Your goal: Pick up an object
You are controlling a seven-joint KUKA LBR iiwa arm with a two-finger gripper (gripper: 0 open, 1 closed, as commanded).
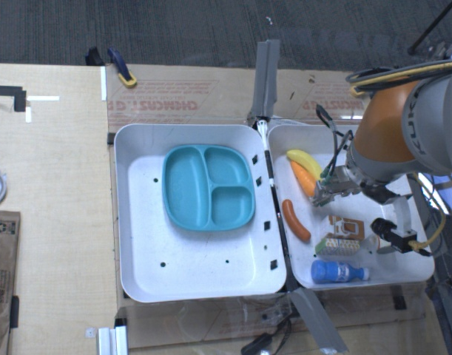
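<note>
teal plate (208, 187) | yellow banana (302, 160) | orange carrot (304, 178) | blue bottle (338, 273)

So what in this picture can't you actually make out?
- Gripper, camera view: too small and cluttered to tell open from shut.
- Right bin: the arm hides its far right part.
- Carton: print too small to read.
- Blue bottle: label too small to read.
</note>
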